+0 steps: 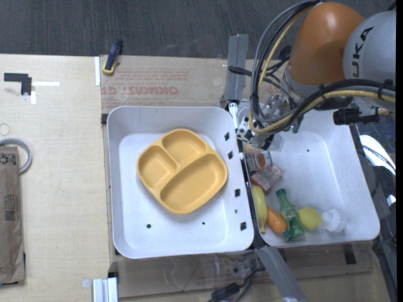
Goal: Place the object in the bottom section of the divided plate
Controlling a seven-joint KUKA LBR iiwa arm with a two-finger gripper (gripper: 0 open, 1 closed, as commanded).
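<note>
A yellow divided plate [182,170] lies in the left white bin [126,231], with two small sections at its upper left and one large section at its lower right. My gripper [260,138] hangs over the near-left corner of the right bin [352,187], under a tangle of cables. Just below it sits a small can [258,161] with a red label, and under that a reddish packet [267,178]. The wrist and cables hide what is right beneath the gripper.
Along the right bin's front edge lie a yellow banana [259,205], an orange carrot [275,219], a green bottle [289,216], a lemon [309,217] and a white lump [332,219]. A cardboard sheet [157,80] lies behind the left bin.
</note>
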